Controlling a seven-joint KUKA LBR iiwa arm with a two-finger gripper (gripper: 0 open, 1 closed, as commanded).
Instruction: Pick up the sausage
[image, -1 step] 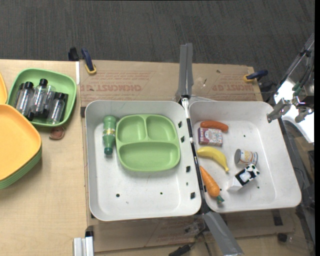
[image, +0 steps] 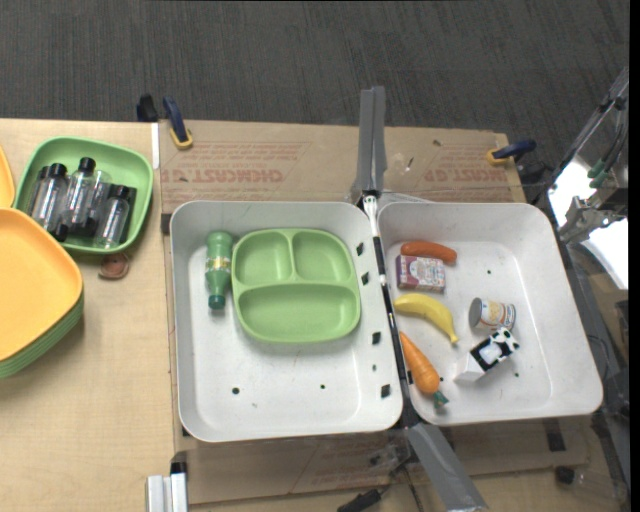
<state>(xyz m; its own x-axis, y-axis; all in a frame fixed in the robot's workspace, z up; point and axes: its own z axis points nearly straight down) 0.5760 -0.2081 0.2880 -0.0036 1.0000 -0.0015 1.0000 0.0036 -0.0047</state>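
The sausage (image: 428, 251) is a short orange-red link lying almost level near the back wall of the right bin (image: 560, 300), towards that bin's left side. It rests just above a small maroon carton (image: 420, 272) and seems to touch the carton's top edge. Nothing covers the sausage.
Also in the right bin are a banana (image: 428, 312), a carrot (image: 420, 365), a small can (image: 493, 314) and a black-and-white toy (image: 493, 350). The left bin (image: 200, 390) holds a green divided plate (image: 296, 284) and a green bottle (image: 218, 268). On the bench at the left are a green tray of bottles (image: 85, 195) and orange plates (image: 35, 290).
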